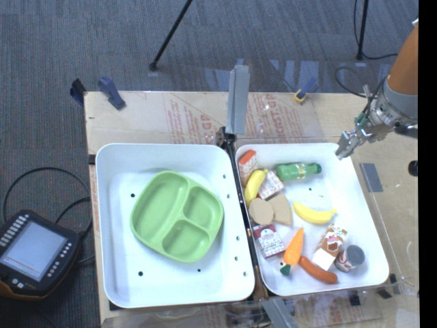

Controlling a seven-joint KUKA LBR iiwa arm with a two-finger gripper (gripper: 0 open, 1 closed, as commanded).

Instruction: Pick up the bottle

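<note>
Toys crowd the right bin (372, 214). A small red-and-white carton (247, 162) stands at its top left corner, with a banana (254, 184) just below it and a little pink-and-white box (272, 184) beside that. Lower down lie two tan bread slices (269, 212), a second banana (313, 214), a red carton (269, 240), a carrot (293, 247), a sausage (317, 270), a small boxed snack (332, 240) and a can (350, 257). In the left bin (116, 183) sits a green divided plate (177, 215). A grey upright post (237, 101) rises behind the seam between the bins, and a pendant (31, 253) lies on the floor at far left.

Near the right bin's top edge lies the bottle (297, 171), on its side, green with a lighter label band and its cap pointing right. The pink-and-white box is just beside its left end; its right end and top have open white floor around them.

Above the bin's top right corner hangs the gripper (346, 144), well apart from the bottle and holding nothing. How far its fingers are spread cannot be told at this size.
</note>
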